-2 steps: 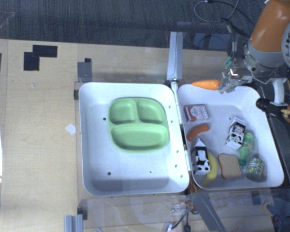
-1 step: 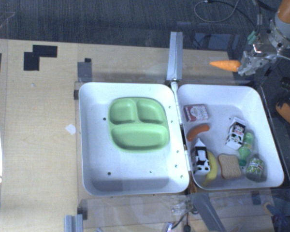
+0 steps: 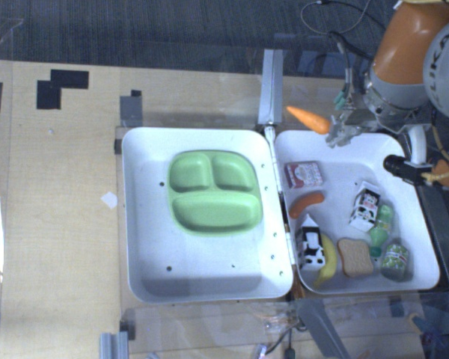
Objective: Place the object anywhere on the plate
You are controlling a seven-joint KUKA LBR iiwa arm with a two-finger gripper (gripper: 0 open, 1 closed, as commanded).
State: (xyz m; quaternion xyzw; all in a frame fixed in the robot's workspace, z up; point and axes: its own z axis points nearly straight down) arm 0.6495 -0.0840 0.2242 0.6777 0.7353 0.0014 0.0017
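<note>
Lettering on the red packet [image 3: 303, 173] was too small to read, and my hand [image 3: 341, 129] pinched the carrot [image 3: 308, 119] above the right bin's [image 3: 426, 271] far rim, well apart from the green plate [image 3: 214, 191].

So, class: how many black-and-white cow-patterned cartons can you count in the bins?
2, both in the right bin. One carton is near the bin's lower left, beside the banana. The other carton is toward the right side, next to green items. Others could be hidden under the pile.
</note>
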